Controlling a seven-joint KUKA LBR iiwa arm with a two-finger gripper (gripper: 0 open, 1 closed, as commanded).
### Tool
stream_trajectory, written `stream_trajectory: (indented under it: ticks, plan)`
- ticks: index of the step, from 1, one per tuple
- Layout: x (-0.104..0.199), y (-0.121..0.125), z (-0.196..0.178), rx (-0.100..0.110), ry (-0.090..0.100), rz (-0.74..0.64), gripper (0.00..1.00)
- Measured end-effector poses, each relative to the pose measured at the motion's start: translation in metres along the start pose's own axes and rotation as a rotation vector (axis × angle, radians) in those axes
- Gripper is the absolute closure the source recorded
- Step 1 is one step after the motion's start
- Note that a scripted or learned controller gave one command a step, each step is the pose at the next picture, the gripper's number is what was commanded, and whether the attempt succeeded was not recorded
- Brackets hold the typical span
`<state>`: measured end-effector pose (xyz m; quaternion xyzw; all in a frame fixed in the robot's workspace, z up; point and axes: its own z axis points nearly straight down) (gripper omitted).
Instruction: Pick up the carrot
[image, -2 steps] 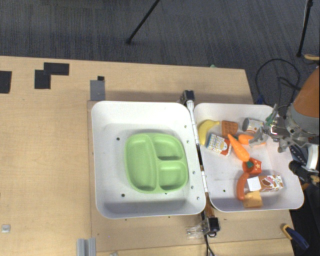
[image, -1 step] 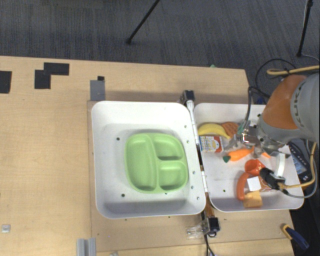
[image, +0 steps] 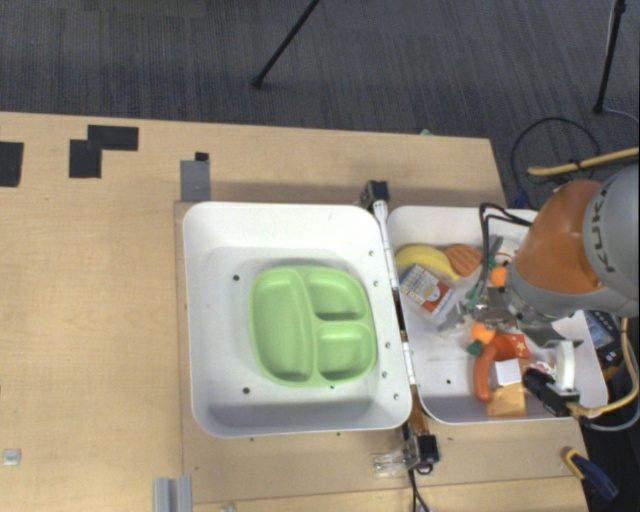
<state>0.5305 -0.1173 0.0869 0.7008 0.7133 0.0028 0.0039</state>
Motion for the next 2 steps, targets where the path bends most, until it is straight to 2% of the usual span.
stream_trajectory:
  ticks: [1,2]
  plan:
    - [0.0,0.002,-0.011,-0.005,-0.001,-0.001,1.0]
    - [0.055,-0.011,-0.101,0.008,0.0,0.507,1.0]
